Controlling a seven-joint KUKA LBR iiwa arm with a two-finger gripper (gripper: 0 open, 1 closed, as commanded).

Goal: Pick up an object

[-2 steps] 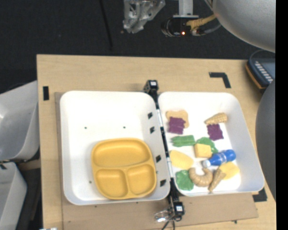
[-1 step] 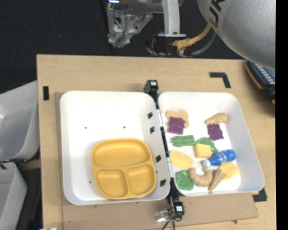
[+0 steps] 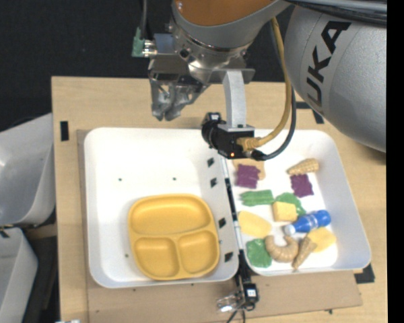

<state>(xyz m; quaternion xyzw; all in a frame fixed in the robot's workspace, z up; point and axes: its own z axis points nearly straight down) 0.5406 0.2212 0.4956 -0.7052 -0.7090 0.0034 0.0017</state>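
My gripper (image 3: 168, 105) hangs above the far rim of the left bin (image 3: 108, 180), near the bench's back edge, with nothing visibly in it. A yellow divided tray (image 3: 172, 236) lies in the front of the left bin. The right bin (image 3: 343, 200) holds several small toy foods: a purple piece (image 3: 248, 174), another purple piece (image 3: 301, 185), a green leaf shape (image 3: 256, 198), a yellow block (image 3: 283, 211), a blue bottle (image 3: 308, 222), a tan croissant (image 3: 281, 249) and a corn cob (image 3: 303, 167). All of them lie well to the right of and nearer than the gripper.
A black camera mount with a yellow cable (image 3: 225, 140) sits over the divider between the bins. The arm's big grey body (image 3: 337, 59) overhangs the right bin's far corner. The far half of the left bin is bare white floor.
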